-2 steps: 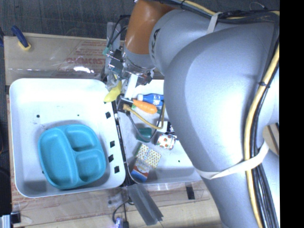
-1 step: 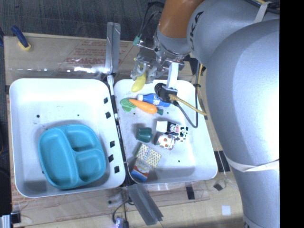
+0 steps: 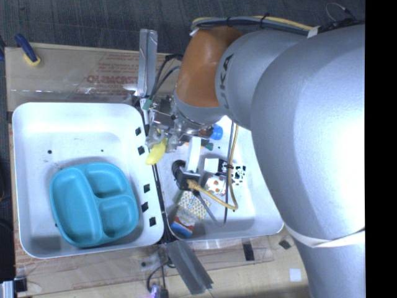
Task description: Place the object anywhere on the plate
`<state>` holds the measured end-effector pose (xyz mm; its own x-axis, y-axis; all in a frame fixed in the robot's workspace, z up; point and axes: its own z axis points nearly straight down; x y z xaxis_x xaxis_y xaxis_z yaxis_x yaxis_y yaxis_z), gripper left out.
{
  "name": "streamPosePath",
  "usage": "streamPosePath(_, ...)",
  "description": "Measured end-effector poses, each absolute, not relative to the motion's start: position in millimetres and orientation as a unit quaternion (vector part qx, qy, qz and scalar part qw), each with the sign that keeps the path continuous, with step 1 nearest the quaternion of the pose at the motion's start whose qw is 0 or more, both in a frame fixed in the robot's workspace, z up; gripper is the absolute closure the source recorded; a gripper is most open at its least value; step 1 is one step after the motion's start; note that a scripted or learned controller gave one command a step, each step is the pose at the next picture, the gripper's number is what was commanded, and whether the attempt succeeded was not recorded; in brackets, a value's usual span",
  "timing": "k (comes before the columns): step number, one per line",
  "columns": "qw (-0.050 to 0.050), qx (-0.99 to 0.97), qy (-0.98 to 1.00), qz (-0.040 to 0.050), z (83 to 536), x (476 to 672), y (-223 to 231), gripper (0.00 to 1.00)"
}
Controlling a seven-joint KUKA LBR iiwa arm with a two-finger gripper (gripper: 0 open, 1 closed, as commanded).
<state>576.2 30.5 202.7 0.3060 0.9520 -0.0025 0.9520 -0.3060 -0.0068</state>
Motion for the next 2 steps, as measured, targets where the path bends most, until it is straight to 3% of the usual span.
streamPosePath(1, 0.002, -0.756, -0.655, 0.0028, 204.6, 511.2, 99.9, 1.0)
streamPosePath(2, 0.002, -0.756, -0.654, 0.0024, 204.7, 511.5, 98.9, 0.0)
